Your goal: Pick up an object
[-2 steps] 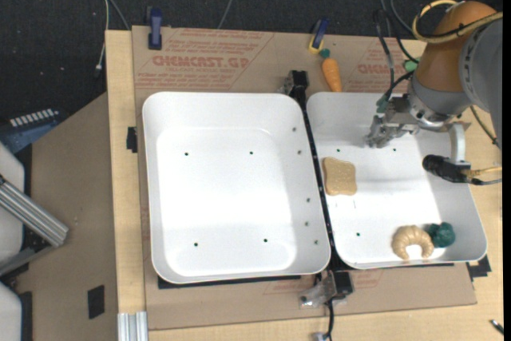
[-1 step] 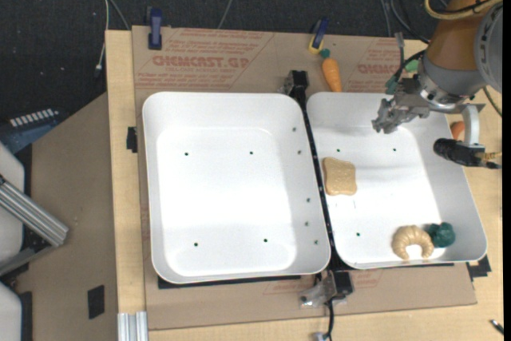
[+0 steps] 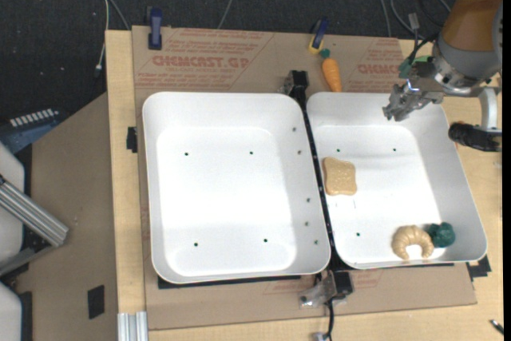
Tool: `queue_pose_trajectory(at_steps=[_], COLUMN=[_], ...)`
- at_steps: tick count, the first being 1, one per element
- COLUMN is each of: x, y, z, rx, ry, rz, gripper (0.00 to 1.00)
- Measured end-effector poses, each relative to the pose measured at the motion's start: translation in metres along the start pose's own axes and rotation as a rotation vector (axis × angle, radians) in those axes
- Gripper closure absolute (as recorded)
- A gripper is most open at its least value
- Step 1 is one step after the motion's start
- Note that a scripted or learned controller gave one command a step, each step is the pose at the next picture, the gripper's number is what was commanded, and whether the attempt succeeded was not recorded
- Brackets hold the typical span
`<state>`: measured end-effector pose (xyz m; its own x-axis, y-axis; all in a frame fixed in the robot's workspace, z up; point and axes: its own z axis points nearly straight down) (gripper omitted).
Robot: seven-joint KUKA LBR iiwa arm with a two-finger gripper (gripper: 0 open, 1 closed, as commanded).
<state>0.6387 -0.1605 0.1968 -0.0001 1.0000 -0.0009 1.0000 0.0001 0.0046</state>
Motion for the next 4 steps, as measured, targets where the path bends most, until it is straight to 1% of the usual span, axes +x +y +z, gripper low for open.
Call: queue_pose_trajectory(at_steps=[1, 2, 3, 4], x=[0.002, 0.055, 0.098, 0.146], y=[0.0, 0.0, -0.007, -0.011], z=[-0.064, -0.068, -0.063, -0.044], rx=[-0.002, 0.003, 0.004, 0.006], ry=[0.0, 0.002, 0.002, 0.002], rz=[0.0, -0.004, -0.004, -0.004], gripper=[1.0, 1.0, 1.0, 1.0])
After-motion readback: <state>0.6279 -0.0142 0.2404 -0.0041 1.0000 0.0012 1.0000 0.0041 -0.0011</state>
